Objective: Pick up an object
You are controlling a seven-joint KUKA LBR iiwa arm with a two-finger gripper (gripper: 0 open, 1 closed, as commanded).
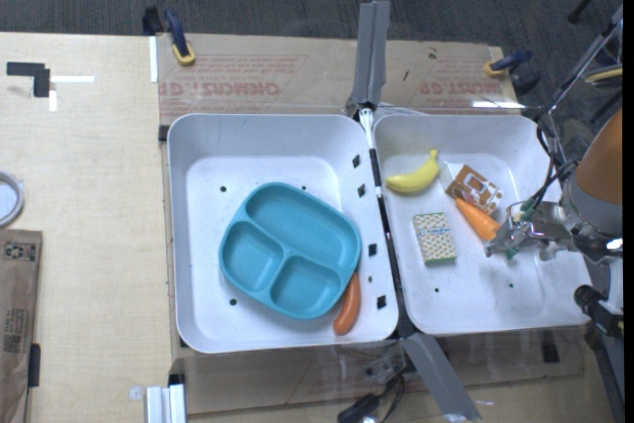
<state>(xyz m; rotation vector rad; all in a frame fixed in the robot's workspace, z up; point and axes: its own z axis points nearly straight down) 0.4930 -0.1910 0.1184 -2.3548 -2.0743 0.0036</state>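
In the right white bin (555, 307), the metal two-finger tool (507, 243) is hovering beside a tapered orange plastic carrot (477, 219); whether it is gripping cannot be told. Just left is lying a speckled green-and-cream rectangular sponge (435, 239). Farther back are resting a brown patterned packet (473, 184) and a curved yellow banana (414, 174).

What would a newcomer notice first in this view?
The blue tray filling the left bin, with an orange sausage at its lower right edge. Then the yellow banana at the top of the right bin, and the gripper low beside the carrot.
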